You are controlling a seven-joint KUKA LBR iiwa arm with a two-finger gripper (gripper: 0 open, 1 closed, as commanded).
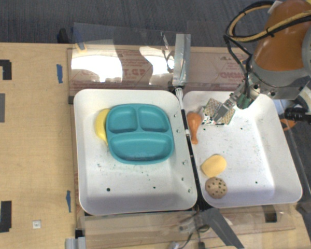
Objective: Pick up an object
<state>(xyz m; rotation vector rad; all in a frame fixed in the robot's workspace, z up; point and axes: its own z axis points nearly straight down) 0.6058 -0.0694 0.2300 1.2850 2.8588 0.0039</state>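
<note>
Two white bins side by side on a wooden surface (26, 154), robot arm reaching in from the right.

Left bin (88, 185): teal divided plate (140, 133) over a yellow object (100, 124). Right bin (280, 180): orange carrot-like piece (194, 124) at 9 o'clock, yellow piece (213, 165) and speckled brown ball (216, 187) at 7 o'clock. At 11 o'clock the hand (221, 112) meets a patterned packet (217, 111); whether its grip is apart or together cannot be told.

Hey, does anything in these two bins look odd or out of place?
One thing: the teal three-compartment plastic plate in the left white bin lies on top of a flat yellow object, hiding most of it. Dark specks dot both bin floors.
</note>
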